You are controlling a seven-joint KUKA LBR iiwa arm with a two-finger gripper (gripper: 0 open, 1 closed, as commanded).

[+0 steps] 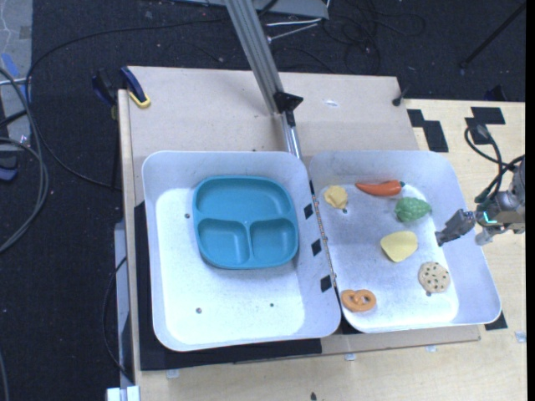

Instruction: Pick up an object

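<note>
The right bin [451, 174] holds several small food toys. A red chili pepper [379, 188] lies at the back, with a green broccoli piece [412, 210] just right of it. A small yellow piece [336, 197] sits near the bin's left wall. Toward the middle is a yellow chip-shaped piece [399, 246]. A round cookie [433, 277] and an orange pretzel [359, 300] lie at the front. My gripper [456, 225] hangs at the bin's right rim, to the right of the broccoli and the yellow chip, touching nothing.
The left bin [167, 307] carries a blue divided tray [246, 221]. A slanted metal pole [255, 40] rises from between the two bins toward the back. Cables [493, 153] run along the bench at the right.
</note>
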